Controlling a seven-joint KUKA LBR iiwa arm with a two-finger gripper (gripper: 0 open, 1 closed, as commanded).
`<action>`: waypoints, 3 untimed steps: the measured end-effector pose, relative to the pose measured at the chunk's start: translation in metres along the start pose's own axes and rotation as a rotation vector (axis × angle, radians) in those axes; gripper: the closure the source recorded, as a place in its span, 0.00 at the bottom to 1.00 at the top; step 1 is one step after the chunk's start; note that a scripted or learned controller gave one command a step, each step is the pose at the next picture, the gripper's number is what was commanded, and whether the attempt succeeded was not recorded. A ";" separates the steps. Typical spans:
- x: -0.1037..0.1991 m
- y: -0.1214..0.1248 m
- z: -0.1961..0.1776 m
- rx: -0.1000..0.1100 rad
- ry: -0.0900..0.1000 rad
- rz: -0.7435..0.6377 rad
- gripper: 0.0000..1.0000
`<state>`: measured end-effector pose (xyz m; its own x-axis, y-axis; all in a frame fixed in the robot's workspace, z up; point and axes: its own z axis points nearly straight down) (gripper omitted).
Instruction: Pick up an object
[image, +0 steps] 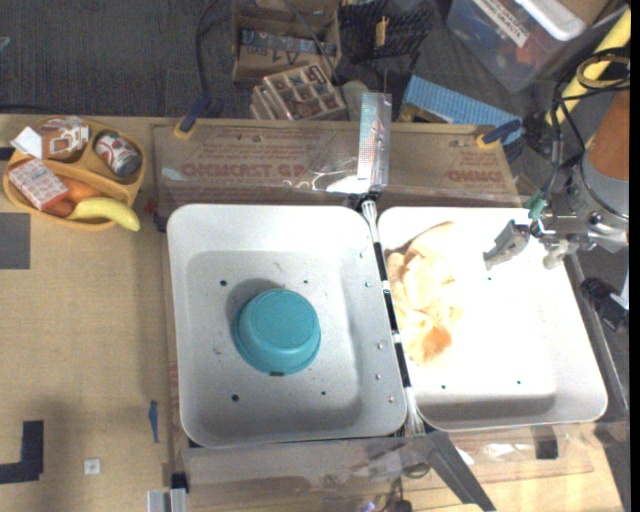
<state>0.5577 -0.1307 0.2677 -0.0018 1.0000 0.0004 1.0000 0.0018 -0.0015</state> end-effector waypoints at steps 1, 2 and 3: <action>0.071 -0.010 0.083 -0.001 0.000 -0.061 0.00; 0.036 -0.046 0.179 -0.012 0.000 0.000 0.00; 0.060 -0.051 0.081 -0.003 -0.001 -0.046 0.00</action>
